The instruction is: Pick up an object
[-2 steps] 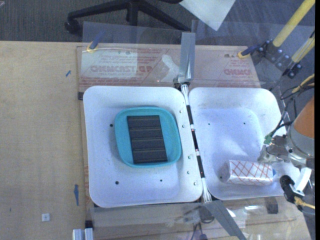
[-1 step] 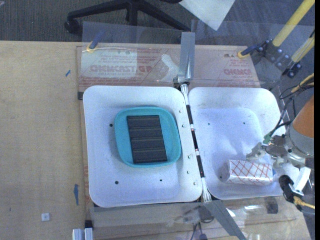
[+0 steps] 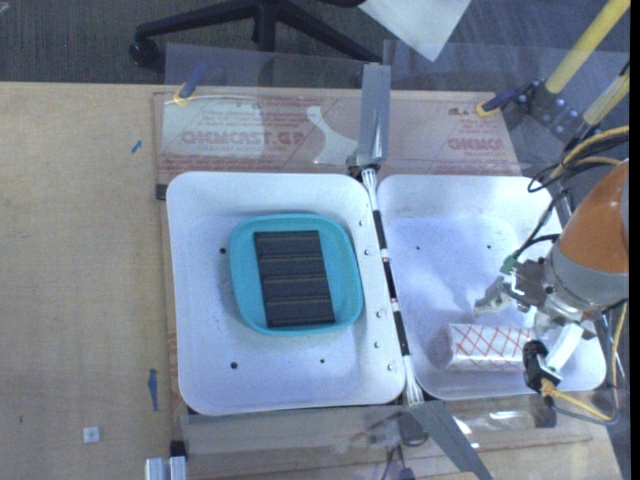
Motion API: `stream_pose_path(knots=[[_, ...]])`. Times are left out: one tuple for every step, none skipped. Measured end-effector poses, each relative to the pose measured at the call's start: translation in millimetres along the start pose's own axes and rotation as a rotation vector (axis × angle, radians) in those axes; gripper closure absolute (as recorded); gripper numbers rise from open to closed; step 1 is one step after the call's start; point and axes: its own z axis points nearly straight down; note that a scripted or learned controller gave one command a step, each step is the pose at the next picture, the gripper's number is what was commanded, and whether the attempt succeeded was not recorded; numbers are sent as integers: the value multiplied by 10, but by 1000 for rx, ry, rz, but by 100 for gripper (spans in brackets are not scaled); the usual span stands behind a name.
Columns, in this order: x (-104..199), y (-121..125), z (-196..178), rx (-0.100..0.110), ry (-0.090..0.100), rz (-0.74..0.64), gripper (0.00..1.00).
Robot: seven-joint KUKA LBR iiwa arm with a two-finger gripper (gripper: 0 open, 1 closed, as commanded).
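Single fixed camera above bench (image 3: 70, 268), slanted down (both bins (image 3: 200, 368) framed)

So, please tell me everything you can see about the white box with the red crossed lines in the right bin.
The box is a small, long, white packet, printed with a red diamond lattice; it looks like cardboard. It lies flat on the floor of the right bin, near the front wall, its long side running left to right. Its left end looks greyish and shadowed. The gripper is at its right end and covers that part, so whether it touches the box is unclear.
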Motion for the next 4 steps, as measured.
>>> stream_pose_path(knots=[[-270, -17, 137, -3, 3, -252, 0], [-364, 8, 76, 0, 0, -195, 0], [-367, 11, -17, -1, -1, -194, 100], [-367, 10, -16, -1, -1, -194, 0]])
